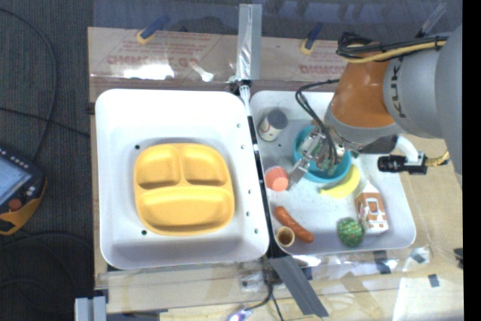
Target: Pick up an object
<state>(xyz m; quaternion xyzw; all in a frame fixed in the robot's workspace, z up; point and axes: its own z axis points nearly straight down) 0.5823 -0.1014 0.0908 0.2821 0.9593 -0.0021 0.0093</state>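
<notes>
Yellow divided tray (183, 186) flat in left bin (113, 124), long side left-right, right bin (402, 225) with small cup (279, 179), carrot (293, 225) lying diagonally, pointing lower right, green ball (349, 231), carton (372, 210), tool (304, 164) over teal bowl (331, 165) near cup, finger state unclear

Tool (304, 164) low in right bin (398, 225), beside pink cup (277, 179), over teal bowl (328, 168); grip state unclear.
</notes>
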